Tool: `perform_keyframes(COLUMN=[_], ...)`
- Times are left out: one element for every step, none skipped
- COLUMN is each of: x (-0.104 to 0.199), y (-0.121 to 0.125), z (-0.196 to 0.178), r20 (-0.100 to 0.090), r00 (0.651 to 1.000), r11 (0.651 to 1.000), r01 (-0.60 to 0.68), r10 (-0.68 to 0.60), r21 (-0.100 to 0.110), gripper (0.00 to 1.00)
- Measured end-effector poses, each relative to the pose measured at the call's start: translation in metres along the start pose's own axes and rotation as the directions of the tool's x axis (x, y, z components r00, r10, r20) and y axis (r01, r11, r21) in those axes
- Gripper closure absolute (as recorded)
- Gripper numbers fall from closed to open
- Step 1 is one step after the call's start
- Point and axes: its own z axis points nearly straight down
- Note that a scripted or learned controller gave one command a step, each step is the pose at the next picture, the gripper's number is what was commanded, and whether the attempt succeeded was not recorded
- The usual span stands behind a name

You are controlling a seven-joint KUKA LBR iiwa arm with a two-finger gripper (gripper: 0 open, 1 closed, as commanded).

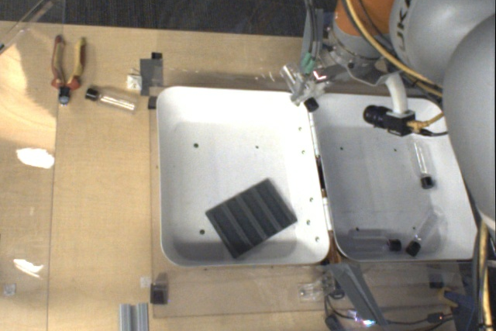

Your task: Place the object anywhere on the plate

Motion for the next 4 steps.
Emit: perform_keyframes(x=[0.071,0.162,0.191,0.195], y=[0.027,0.015,0.045,0.067], z=[0.037,0.132,0.037,0.109], r20=[-0.001,0.0,0.0,0.0], r00=[0.935,0.851,0.723,0.586], r11=[0.935,0.851,0.723,0.586], r01=[0.355,0.526,0.69,0.81], r10=[-0.355,-0.526,-0.69,-0.81], r21=[0.001,-0.005,-0.003,0.006], gripper=[1.0,1.0,1.0,1.0])
